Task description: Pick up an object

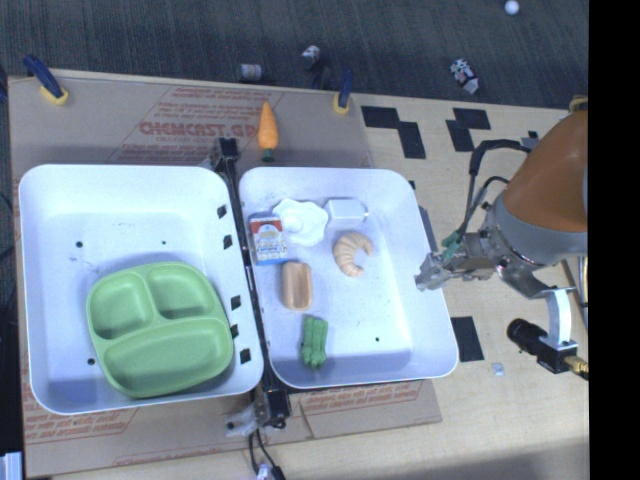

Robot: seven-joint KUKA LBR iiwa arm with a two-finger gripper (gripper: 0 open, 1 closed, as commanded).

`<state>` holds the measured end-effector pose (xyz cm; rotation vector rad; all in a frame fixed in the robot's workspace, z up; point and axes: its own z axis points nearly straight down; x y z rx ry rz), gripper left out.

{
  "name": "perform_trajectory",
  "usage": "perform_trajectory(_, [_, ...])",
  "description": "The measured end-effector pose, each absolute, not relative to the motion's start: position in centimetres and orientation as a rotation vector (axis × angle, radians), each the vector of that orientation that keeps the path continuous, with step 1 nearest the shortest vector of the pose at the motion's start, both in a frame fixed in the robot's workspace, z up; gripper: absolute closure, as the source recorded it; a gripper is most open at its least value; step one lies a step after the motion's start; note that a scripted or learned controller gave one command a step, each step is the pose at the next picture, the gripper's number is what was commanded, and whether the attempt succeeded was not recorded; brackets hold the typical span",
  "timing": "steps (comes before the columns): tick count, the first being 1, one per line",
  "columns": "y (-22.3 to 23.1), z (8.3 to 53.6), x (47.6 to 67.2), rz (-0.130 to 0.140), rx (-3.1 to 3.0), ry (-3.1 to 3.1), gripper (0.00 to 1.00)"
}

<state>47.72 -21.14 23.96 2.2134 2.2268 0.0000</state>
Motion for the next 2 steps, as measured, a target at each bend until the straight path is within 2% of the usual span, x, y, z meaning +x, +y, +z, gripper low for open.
perform_trajectory(2, [-21.1, 23.18, 47.65, -0.004, 2.215, 2.231, 1.0])
